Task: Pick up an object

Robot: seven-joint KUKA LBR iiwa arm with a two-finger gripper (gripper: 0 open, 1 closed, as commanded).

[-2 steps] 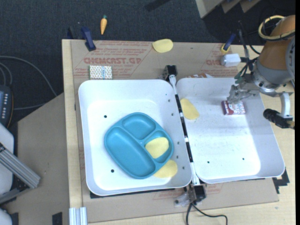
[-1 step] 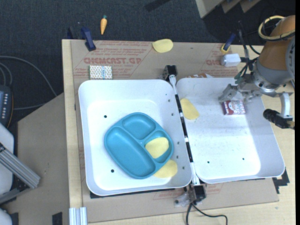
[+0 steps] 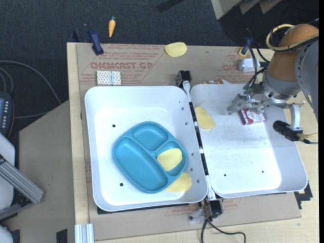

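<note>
1. The two-finger gripper (image 3: 246, 104) on the grey arm is low over the upper part of the right-hand shallow white bin (image 3: 283, 184), just beside and above a small dark red and white packet (image 3: 251, 117) lying flat on the bin floor. This packet looks like the likeliest thing to pick.
2. I cannot tell how far apart the fingers stand, nor whether anything is between them; the metal parts blur together from this height.
3. Risk: the packet is thin and flat, so the fingers may scrape over it or push it along the floor instead of closing on it.
4. Risk: the packet lies near the bin's upper wall, so a shove could wedge it against that wall.
5. A pale yellow disc (image 3: 204, 118) sits at the right bin's left edge, well apart from the gripper.
6. Open room is plentiful below the packet, where the floor is bare.
7. The left-hand white bin (image 3: 101, 115) holds a blue divided plastic tray (image 3: 139, 156).
</note>
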